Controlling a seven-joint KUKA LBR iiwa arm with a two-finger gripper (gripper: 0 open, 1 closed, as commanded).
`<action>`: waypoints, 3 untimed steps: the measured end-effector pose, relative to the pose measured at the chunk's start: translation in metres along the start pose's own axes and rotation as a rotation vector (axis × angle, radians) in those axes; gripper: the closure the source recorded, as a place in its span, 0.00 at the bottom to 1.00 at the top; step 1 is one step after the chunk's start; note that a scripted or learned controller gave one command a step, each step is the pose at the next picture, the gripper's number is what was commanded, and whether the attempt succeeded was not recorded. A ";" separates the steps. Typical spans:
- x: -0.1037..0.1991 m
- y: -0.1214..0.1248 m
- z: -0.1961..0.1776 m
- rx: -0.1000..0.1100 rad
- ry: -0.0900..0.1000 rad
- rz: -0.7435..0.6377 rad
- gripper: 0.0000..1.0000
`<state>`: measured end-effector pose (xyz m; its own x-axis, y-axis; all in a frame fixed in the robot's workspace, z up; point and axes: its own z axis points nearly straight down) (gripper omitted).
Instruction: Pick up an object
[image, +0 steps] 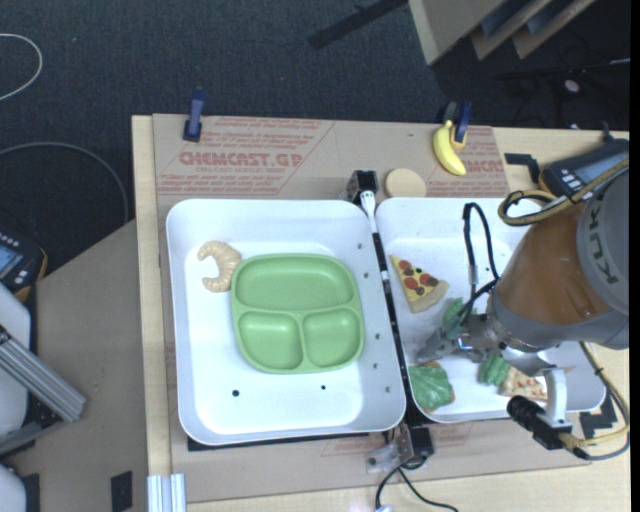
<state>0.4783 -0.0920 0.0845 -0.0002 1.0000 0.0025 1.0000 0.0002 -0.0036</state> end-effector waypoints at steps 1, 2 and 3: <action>0.085 0.048 -0.107 -0.018 0.000 -0.011 0.00; 0.079 0.045 -0.111 -0.006 -0.002 0.000 1.00; 0.096 0.024 -0.380 -0.025 -0.001 -0.003 1.00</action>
<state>0.5035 0.0029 0.4650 -0.0032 1.0000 0.0016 0.9998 0.0031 0.0216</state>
